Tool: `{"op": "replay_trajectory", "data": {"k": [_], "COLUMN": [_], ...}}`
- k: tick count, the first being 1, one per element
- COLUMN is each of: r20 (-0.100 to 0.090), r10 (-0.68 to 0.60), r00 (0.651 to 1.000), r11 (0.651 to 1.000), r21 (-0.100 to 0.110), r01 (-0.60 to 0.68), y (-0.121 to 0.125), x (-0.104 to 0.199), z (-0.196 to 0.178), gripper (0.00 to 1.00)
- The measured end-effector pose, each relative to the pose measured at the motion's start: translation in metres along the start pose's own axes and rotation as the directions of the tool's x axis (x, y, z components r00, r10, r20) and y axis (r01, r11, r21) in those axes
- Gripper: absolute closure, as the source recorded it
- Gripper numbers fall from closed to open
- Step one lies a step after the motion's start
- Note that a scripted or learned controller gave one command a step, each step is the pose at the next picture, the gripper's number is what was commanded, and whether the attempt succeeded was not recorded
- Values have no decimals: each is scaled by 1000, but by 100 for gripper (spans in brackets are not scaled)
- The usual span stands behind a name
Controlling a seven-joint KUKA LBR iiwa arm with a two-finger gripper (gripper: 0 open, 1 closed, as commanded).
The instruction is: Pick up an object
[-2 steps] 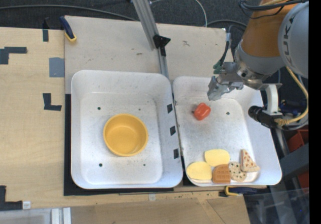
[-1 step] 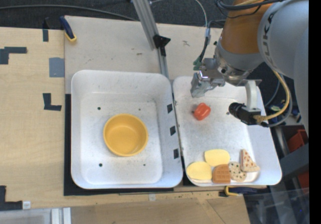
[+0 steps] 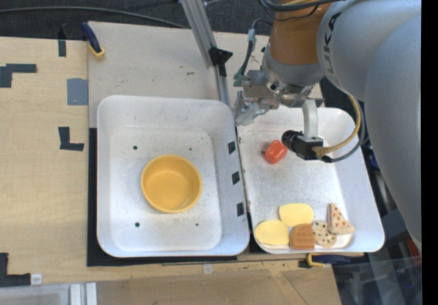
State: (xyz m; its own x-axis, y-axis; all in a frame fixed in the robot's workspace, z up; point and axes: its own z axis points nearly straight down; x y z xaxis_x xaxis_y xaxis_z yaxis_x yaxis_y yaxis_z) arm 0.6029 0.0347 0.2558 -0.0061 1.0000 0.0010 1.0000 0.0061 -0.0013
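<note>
A small red object (image 3: 275, 152) lies in the right bin (image 3: 356, 180), near its middle left. My gripper (image 3: 248, 111) hangs over that bin's far left corner, close to the wall shared with the left bin (image 3: 109, 119), up and left of the red object and apart from it. Nothing shows in the gripper. A yellow bowl (image 3: 171, 182) sits upright in the middle of the left bin. Along the right bin's near edge lie two pale yellow pieces (image 3: 295, 214), a brown waffle-like square (image 3: 301, 236), a round speckled cookie (image 3: 320, 232) and a pale wedge (image 3: 337, 219).
A slanted metal pole (image 3: 195, 9) rises behind the bins, its foot beside my gripper. A black cable plug (image 3: 301, 144) hangs from the wrist just right of the red object. The big grey arm (image 3: 383, 57) covers the right bin's far right side.
</note>
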Motion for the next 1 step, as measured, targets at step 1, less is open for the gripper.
{"op": "replay_trajectory", "data": {"k": [1], "r20": [0], "r10": [0], "r00": [1000], "r11": [1000], "r21": [1], "r01": [0], "y": [0], "x": [50], "z": [6], "gripper": [100]}}
